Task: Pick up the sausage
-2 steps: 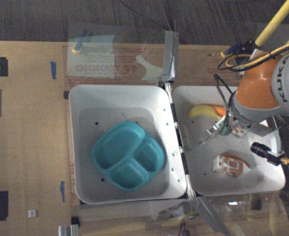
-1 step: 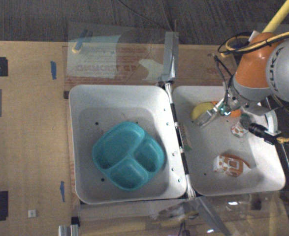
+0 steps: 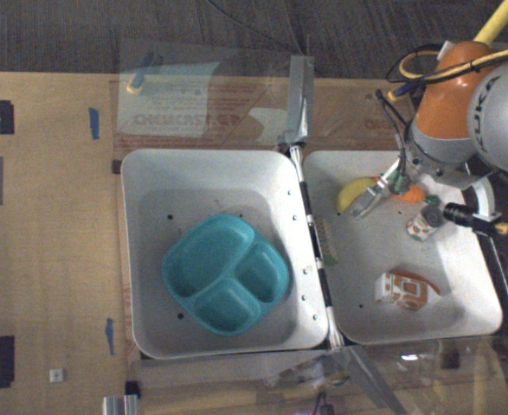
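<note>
Bench (image 3: pixel 46 258): brown surface carrying 2 shallow white bins side by side, with a metal strip (image 3: pixel 310 223) running between them.

Left bin (image 3: pixel 150 188): holds 1 teal tray (image 3: pixel 184 258) with 3 compartments. The tray sits turned at an angle, towards the bin's near right corner.

Right bin (image 3: pixel 470 318): holds 4 loose pieces, all of them small.

Sausage (image 3: pixel 407 288): identification is uncertain. It is taken to be the orange-brown and white piece lying flat in the near half of the right bin, about midway between the left and right walls. It is short of the near wall and has bare bin floor on every side.

Arm (image 3: pixel 504 119): grey with an orange band, reaching in over the far right corner of the right bin.

Gripper (image 3: pixel 366 204): low in the far left part of the right bin, angled towards the left wall and well apart from the sausage. Whether it is apart or together cannot be told from this view. Nothing is seen held in it.

Yellow piece (image 3: pixel 350 195): rounded, near the far left corner of the right bin. It sits just beside the gripper tip, and contact cannot be confirmed.

Orange piece (image 3: pixel 413 194): just behind the gripper on the side of the right wall, partly covered by the wrist.

Mixed piece (image 3: pixel 424 225): white, brown and teal. It lies between the orange piece and the sausage, nearer the right wall.

Obstructions: the yellow, orange and mixed pieces cluster round the gripper in the far half of the right bin. The sausage lies apart from that cluster.
</note>
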